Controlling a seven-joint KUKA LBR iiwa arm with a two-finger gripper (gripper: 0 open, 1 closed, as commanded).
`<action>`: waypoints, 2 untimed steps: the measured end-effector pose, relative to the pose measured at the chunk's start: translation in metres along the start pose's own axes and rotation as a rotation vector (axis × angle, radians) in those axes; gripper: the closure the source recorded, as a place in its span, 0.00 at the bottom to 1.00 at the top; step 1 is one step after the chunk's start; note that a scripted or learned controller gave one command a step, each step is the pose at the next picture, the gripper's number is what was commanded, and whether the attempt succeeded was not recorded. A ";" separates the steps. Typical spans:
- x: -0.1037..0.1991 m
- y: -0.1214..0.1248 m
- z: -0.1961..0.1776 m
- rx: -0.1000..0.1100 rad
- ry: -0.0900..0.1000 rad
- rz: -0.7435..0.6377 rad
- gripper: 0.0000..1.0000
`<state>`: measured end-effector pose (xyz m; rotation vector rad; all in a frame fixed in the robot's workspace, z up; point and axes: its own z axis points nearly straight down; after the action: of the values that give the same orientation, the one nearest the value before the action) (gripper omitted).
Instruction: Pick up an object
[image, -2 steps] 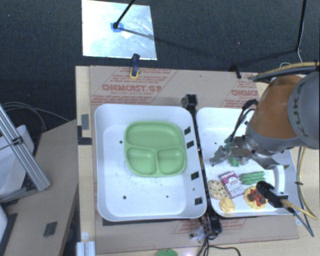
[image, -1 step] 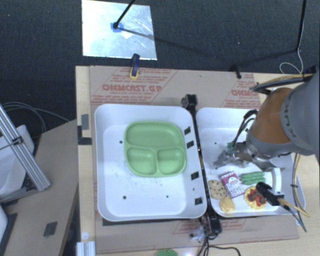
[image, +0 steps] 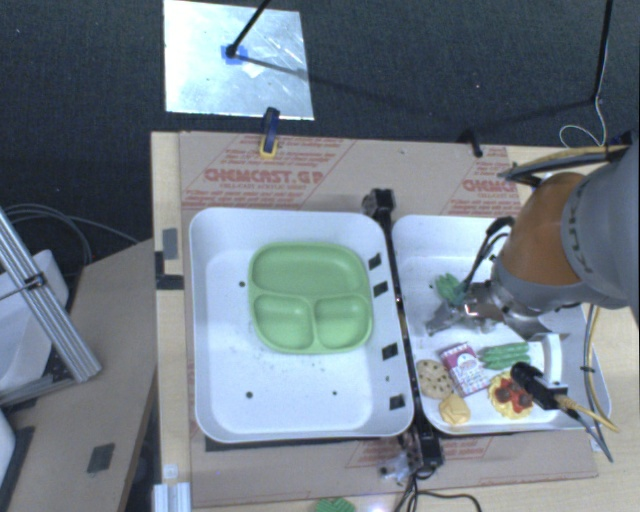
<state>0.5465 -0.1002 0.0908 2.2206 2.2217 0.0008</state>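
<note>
Green toy piece (image: 449, 288) lies in right bin (image: 425, 240), upper middle, touching gripper (image: 445, 318) at its 12 o'clock. Gripper grip state: cannot tell. Cookie (image: 433, 377), pink card (image: 461, 367), green beans (image: 505, 353), yellow piece (image: 455, 408), red-yellow food (image: 509, 397) cluster at 6 o'clock. Left bin (image: 215, 300) holds green divided plate (image: 308, 298).

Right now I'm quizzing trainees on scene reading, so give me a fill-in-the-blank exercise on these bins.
1. The divided plate in the left bin is coloured ____.
2. That plate has ____ compartments.
3. The cookie, the small pink box and the green bean pods all lie in the ____ bin.
4. The pincer hangs over the ____ bin.

Missing words: green; three; right; right
</note>
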 end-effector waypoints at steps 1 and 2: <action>-0.004 0.058 0.006 -0.006 -0.001 -0.005 0.00; 0.004 0.017 0.007 0.003 0.001 0.000 0.00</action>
<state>0.5636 -0.0964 0.0839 2.2225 2.2235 -0.0016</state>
